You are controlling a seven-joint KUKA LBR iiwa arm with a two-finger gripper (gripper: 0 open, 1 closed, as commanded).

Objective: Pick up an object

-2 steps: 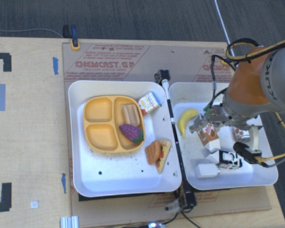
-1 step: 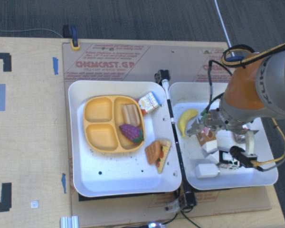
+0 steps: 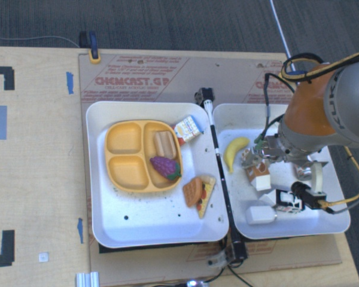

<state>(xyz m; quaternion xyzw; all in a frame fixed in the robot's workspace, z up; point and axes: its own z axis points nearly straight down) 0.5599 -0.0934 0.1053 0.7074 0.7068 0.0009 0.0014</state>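
Now the claw (image 3: pixel 258 160) hovered low beside the banana (image 3: pixel 234 150), grip state unclear, needing a clean descent and pinch.

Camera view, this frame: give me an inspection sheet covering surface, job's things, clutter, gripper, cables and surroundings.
Surface: wooden bench bearing left bin and right bin.
Job's things: left bin holds a yellow divided plate with a hot dog and grapes, a milk carton and a pizza slice; right bin holds a banana and a white block.
Clutter: small unclear items under the wrist.
Gripper: gripper low in the right bin; grasp hidden.
Cables: black cables along the arm.
Surroundings: blue tape, dark floor.
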